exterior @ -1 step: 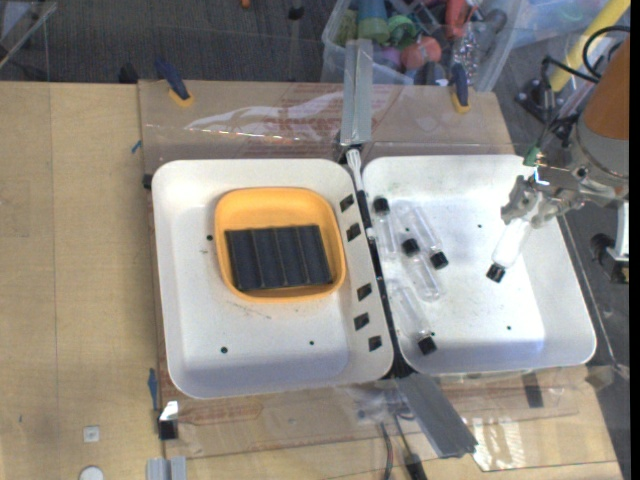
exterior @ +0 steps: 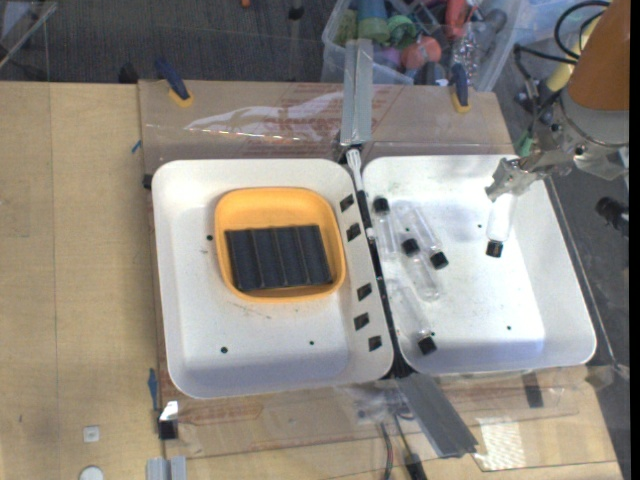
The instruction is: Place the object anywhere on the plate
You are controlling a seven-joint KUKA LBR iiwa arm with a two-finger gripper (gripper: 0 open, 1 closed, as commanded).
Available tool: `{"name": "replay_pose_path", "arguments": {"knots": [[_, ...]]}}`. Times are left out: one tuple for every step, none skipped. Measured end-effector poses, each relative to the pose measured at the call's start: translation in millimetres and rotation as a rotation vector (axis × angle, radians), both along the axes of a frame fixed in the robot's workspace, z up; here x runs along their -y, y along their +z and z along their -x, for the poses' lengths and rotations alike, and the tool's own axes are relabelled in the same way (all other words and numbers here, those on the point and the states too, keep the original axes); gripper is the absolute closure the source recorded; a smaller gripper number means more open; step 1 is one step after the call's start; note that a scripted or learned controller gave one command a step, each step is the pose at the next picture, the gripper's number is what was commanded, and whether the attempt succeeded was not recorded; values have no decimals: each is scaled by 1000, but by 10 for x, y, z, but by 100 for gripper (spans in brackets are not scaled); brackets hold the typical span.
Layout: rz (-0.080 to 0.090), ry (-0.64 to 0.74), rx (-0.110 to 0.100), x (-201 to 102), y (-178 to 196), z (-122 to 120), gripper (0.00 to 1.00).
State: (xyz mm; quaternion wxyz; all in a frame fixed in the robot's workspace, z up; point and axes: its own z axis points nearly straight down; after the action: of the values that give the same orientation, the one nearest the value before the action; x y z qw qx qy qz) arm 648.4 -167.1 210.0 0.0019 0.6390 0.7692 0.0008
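My gripper (exterior: 507,181) hangs over the upper right corner of the right bin (exterior: 520,308), up near the right edge of the frame. Honestly can't tell from this angle whether it's spread or closed, and I don't see anything pinched in it. The plate (exterior: 228,213) is orange and sits in the middle of the left bin (exterior: 190,348). A black ribbed block (exterior: 278,257) lies flat on it, pretty much centred. A few clear tubes (exterior: 418,230) with black caps are scattered along the left side of the right bin, well apart from me.
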Motion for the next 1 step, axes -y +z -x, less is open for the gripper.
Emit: {"name": "replay_pose_path", "arguments": {"knots": [[1,325,1,-226,-188,-196,100]]}}
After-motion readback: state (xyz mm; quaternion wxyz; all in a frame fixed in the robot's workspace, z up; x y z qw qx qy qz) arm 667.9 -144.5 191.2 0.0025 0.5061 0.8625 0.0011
